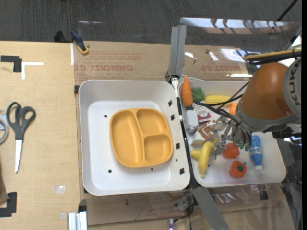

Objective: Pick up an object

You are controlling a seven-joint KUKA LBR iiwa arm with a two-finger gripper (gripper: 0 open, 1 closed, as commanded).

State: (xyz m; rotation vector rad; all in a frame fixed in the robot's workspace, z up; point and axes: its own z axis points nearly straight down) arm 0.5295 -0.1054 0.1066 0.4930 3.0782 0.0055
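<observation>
The banana (205, 158) lies in the right bin (268, 176), toward its left wall, curving from beside the gripper (221, 146) down toward the bin's near edge. It looks like a light, smooth toy of stiff plastic, likely to slip or roll along its curve; a grip across the thick middle, square to its length, should be safest. Whether the gripper is open or closed cannot be told, since its tip is lost among wrist hardware and cables just right of the banana. Close by lie a red tomato-like piece (230, 150) and a red pepper or strawberry piece (238, 169); a blue-and-white bottle (256, 151) lies further right. At the far end lie a carrot (186, 93), a yellow corn-like piece (217, 99) and small printed packets (205, 128). The left bin (91, 143) holds a yellow three-compartment tray (141, 137), with nothing in its compartments.
</observation>
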